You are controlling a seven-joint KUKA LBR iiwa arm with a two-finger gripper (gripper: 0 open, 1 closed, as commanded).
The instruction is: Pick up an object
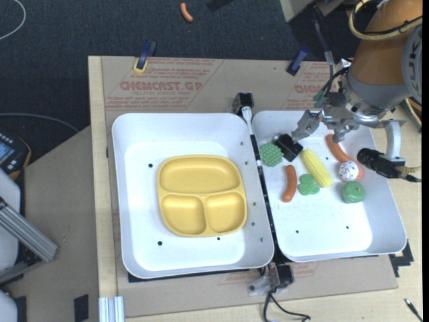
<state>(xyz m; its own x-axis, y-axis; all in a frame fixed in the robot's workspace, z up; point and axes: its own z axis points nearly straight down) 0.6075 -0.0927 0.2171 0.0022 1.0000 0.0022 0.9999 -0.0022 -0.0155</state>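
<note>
1. Pincer [322, 127]: hung over the far edge of the right bin [375, 237]. Its opening could not be told, and nothing was seen in its hold.
2. Corn [315, 166]: lay slanted in the far half of the right bin, nearest the pincer. Probably a light, stiff, ribbed toy, best taken across its narrow middle.
3. Sausage [289, 182]: lay towards that bin's left edge. Smooth and round, so likely to slip or roll.
4. Ball [348, 172]: lay near the right edge, touching other toys, a crowded grip.
5. Plate [201, 194]: yellow, lay mid left bin [131, 180].
</note>
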